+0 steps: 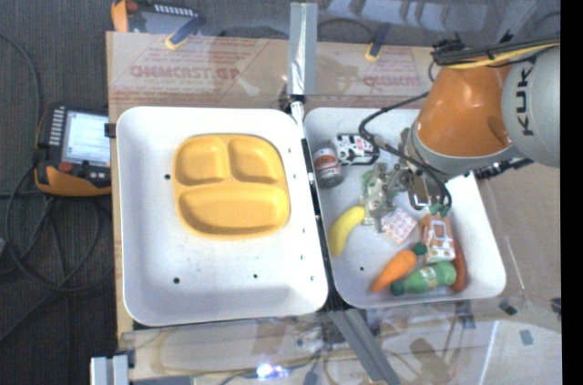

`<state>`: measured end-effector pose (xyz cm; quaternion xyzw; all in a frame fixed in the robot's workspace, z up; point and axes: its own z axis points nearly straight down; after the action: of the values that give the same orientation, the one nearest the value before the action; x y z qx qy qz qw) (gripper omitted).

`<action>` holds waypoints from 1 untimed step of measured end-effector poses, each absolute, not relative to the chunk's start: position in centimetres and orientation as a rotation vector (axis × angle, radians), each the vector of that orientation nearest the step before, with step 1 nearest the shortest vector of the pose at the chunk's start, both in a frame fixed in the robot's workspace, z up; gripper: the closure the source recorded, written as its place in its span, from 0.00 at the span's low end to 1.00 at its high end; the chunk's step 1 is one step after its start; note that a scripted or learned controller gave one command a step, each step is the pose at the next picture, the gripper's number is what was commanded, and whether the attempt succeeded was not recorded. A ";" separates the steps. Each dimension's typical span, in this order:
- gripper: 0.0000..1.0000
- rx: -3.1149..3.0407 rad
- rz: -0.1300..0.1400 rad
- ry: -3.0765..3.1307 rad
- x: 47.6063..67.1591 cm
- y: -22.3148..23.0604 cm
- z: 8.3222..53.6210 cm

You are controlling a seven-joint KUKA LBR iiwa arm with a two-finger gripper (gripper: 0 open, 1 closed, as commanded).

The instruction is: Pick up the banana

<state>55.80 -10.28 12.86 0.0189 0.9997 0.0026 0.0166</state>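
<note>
hand [393,192] of the grey and orange arm: low in the right white bin [483,233], I cannot tell if it is apart or together | small yellow curved banana [344,228]: lies free on the bin floor near the left wall, just left of the hand | orange plastic carrot [395,269]: below the banana | yellow divided plastic tray [233,183]: in the left white bin [146,265]

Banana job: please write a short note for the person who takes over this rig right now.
End effector: low over the right bin, just right of the banana; the grip state is unclear.
Banana: lying on the right bin's floor near its left wall, with nothing around it.
Nearby: carrot below it, small can above it. The yellow tray is in the left bin.
Done: approach only.
Left: grasp the banana and lift it.
</note>
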 end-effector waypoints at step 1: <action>1.00 0.059 0.010 3.105 55.9 -10.2 13.8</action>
<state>55.91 -10.19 13.78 0.0191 0.9996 0.0033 0.0181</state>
